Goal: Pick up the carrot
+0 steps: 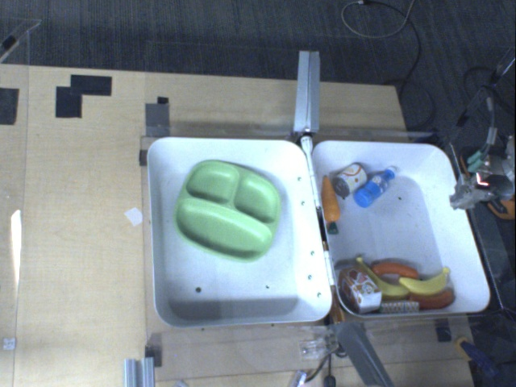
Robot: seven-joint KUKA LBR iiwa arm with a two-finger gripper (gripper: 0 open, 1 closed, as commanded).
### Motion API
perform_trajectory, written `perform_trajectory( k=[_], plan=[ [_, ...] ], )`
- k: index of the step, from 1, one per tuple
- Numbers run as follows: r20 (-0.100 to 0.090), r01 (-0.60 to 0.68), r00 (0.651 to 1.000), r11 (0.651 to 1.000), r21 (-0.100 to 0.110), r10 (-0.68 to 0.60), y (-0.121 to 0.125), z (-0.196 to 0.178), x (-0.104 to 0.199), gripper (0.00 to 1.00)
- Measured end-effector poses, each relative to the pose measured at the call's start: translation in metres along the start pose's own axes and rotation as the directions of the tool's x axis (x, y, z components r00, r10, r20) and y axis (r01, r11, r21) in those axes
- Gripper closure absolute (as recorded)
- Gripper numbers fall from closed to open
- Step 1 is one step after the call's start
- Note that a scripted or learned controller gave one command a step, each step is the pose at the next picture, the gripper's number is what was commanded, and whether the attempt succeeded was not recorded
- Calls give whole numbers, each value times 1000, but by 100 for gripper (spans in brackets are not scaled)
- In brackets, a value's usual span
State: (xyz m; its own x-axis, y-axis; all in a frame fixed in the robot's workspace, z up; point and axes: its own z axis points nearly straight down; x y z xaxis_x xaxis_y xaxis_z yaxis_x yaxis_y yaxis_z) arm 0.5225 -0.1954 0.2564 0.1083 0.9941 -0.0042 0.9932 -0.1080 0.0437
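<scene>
The carrot (329, 199) is a slim orange stick lying lengthwise against the left wall of the right bin (439, 216), next to the divider between the two bins. My gripper (472, 192) shows as a grey and white shape at the far right, over the right bin's outer rim and well away from the carrot. Nothing can be seen held in it.
Near the carrot lie a small can (349, 178) and a blue bottle (374, 189). The right bin's front holds a yellow banana (419, 283), red pieces (395, 268) and a jar (359, 289). A green divided plate (230, 209) sits in the left bin (173, 289).
</scene>
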Motion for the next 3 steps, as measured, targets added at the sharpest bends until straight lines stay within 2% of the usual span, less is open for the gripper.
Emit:
perform_trajectory(
  k=[1, 2, 3],
  plan=[
    [0, 9, 1000, 1000, -6, -9, 3, -11, 1, 100],
    [-17, 332, 943, 943, 36, -331, -38, 98, -4, 100],
    [6, -218, 976, 975, 40, 218, 31, 150, -5, 100]
  ],
)
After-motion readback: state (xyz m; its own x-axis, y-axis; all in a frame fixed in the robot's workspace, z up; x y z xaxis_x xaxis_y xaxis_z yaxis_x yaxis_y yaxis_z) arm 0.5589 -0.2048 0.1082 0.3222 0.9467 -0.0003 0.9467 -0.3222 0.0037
